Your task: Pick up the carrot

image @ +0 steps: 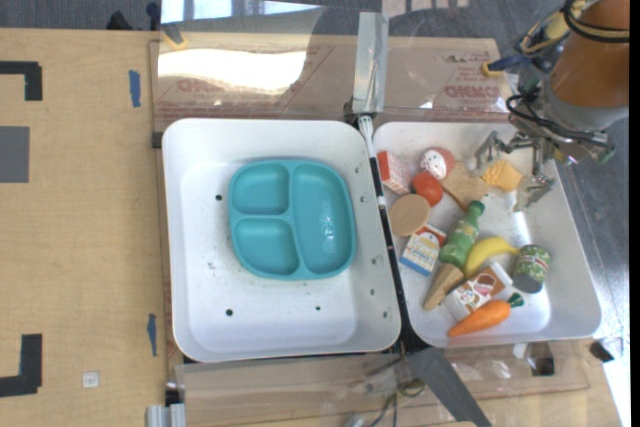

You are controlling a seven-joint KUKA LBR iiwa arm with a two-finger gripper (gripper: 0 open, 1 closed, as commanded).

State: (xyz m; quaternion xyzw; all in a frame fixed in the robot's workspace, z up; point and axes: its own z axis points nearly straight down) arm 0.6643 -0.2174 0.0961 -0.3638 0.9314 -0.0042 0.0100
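The carrot (480, 317), orange with a green top, lies at the front of the right bin (575, 300), near its front wall. My gripper (513, 169) hangs over the back of that bin, well behind the carrot. Its fingers (487, 151) stand spread apart and hold nothing. A yellow cheese wedge (504, 177) lies beneath the gap between them.
Around the carrot lie a small box (478, 290), a green can (531, 267), a banana (490, 251), a green bottle (462, 237), a cone (439, 286) and a carton (423, 248). The left bin (190, 215) holds a teal divided plate (293, 218).
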